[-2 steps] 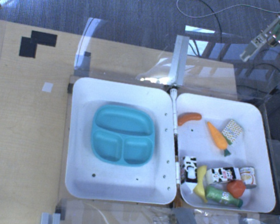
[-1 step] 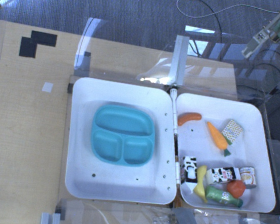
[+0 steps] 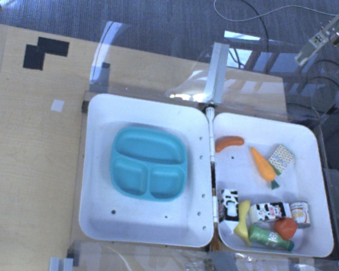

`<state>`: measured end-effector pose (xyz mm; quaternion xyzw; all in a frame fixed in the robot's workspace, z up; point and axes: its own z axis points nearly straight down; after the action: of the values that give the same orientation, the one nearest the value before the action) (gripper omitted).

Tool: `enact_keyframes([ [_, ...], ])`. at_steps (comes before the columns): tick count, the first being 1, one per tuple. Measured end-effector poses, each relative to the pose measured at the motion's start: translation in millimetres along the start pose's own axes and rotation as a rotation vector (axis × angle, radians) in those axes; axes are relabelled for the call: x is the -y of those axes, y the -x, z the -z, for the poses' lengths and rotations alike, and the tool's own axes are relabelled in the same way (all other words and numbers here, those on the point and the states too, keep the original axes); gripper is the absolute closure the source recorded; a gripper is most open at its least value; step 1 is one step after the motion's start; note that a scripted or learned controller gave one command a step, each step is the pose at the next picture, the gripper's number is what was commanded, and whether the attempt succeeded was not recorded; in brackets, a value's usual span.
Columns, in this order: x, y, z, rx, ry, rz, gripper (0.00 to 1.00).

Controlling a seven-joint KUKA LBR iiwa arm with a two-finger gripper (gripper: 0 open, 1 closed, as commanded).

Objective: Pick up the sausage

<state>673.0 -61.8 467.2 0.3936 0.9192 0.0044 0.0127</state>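
1. Sausage point(image 3: 229, 143) lay in the right bin point(image 3: 316, 151), at its upper left corner, close beside the wall shared with the left bin point(image 3: 90, 171). It was a short, curved, orange-red link with rounded ends, resting flat on the white floor and touching nothing else.
2. Gripper point(image 3: 332, 32) hung far up at the view's top right, well above and away from both bins, with nothing between its fingers; whether it was spread or closed could not be told at that size.
3. Carrot point(image 3: 263, 165) lay just right of the sausage, apart from it, with a small patterned packet point(image 3: 281, 157) at its upper end.
4. Along the right bin's lower edge sat a crowded group: a black-and-white carton point(image 3: 228, 206), a yellow banana point(image 3: 242, 222), a second cow-patterned carton point(image 3: 270, 211), a green bottle point(image 3: 270, 239), a red tomato point(image 3: 286, 228) and a small can point(image 3: 300, 213).
5. Printing on the cartons and can was too small to read.
6. The left bin held a blue divided plate point(image 3: 149, 163) with three compartments.
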Motion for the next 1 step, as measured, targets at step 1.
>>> enact_keyframes([
  [1,6.9,-20.7,-61.7,-0.017,-0.017,-0.102,1.0],
])
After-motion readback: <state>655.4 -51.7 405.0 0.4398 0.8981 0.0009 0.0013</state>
